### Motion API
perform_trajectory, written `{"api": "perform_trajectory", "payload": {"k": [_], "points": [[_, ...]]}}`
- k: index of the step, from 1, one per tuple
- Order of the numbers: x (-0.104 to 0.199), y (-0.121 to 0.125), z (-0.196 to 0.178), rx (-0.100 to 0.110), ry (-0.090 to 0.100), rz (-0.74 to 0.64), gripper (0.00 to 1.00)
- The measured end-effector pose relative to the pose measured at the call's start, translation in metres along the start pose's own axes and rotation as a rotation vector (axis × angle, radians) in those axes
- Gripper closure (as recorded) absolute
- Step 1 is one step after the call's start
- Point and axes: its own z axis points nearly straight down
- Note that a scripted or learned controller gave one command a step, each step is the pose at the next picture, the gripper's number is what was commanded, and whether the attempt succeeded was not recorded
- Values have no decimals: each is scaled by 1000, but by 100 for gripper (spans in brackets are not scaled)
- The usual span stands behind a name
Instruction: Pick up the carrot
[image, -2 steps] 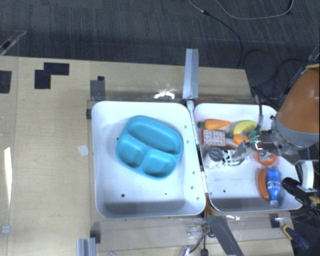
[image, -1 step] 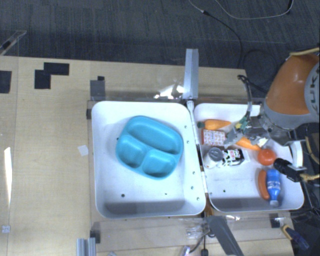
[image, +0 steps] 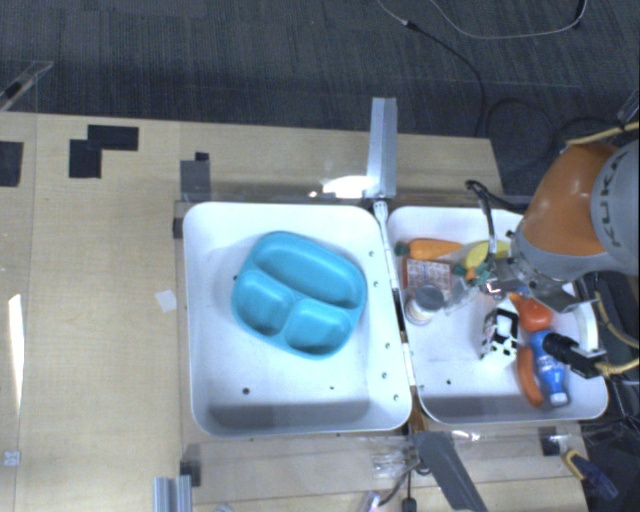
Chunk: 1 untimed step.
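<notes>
The arm (image: 585, 215), highest over the bench (image: 100, 300), reached in from the right above the right bin (image: 450, 385). Its end effector (image: 499, 279) hung low among the clutter there; whether it was wide or narrow could not be told, and nothing was seen held in it. Just beside it lay a black-and-white toy (image: 499, 336) and a yellow-green item (image: 476, 256). The carrot (image: 432, 247) lay near the bin's far wall, left of the end effector and apart from it, above a packet (image: 428, 272). A blue bottle (image: 550, 378) lay nearer the front. The left bin (image: 215, 400) held a blue plate (image: 298, 292).
</notes>
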Motion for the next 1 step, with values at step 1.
{"api": "perform_trajectory", "payload": {"k": [1], "points": [[-22, 54, 28, -2, 0, -88, 0]]}}
